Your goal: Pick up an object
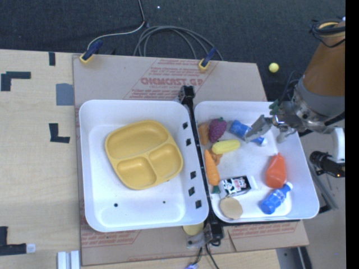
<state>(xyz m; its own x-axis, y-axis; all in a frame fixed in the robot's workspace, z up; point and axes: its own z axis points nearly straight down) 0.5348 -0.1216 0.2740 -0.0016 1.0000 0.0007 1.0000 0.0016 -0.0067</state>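
i see the table (33,167), pale wood, carrying a cardboard sheet (168,80) under two white bins. i take the right bin (300,209) as my landmark. the left bin (90,150) sits touching its left wall and holds a yellow divided plate (144,153). the arm (325,77) comes in over the right bin's upper right corner, and its claw (259,129) hovers low in the bin's upper middle, fingers parted and grasping nothing. just beside the claw, toward the bin's upper left, lies a blue object (240,129). also inside the bin: an orange carrot (211,168) along the left wall, a red-orange piece (275,171) at the right, a blue bottle (274,200) at the lower right, a yellow piece (225,147), purple grapes (217,129), a black-and-white carton (235,186) and a tan disc (230,207).
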